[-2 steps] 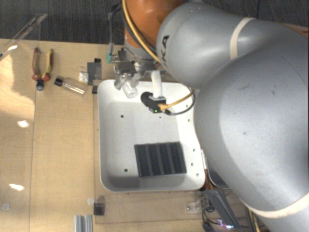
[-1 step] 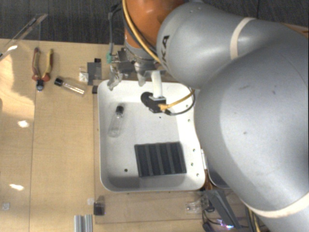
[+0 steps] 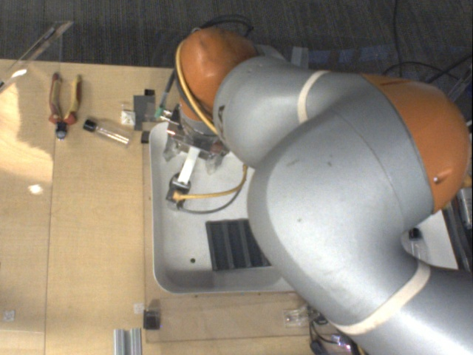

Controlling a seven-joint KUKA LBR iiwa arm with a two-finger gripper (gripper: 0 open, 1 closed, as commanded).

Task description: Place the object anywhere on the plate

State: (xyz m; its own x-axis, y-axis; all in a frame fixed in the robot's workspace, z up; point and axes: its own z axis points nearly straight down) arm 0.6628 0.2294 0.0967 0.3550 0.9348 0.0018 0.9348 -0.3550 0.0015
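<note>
The dark ribbed slab (image 3: 235, 244) is seen lying flat on the floor of the white bin (image 3: 166, 272), near its front wall and partly covered by the grey arm (image 3: 332, 198). The gripper (image 3: 191, 148) is held low over the bin's far end, apart from the slab, and whether it is open or closed cannot be told. Orange-handled pliers (image 3: 64, 98) and a clear vial (image 3: 107, 132) are laid on the bench (image 3: 81, 235) outside the bin.

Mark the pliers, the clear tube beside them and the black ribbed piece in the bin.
pliers (image 3: 62, 118), camera view, where the red handles meet.
clear tube (image 3: 109, 132), camera view, mid-body.
black ribbed piece (image 3: 235, 244), camera view, its centre.
</note>
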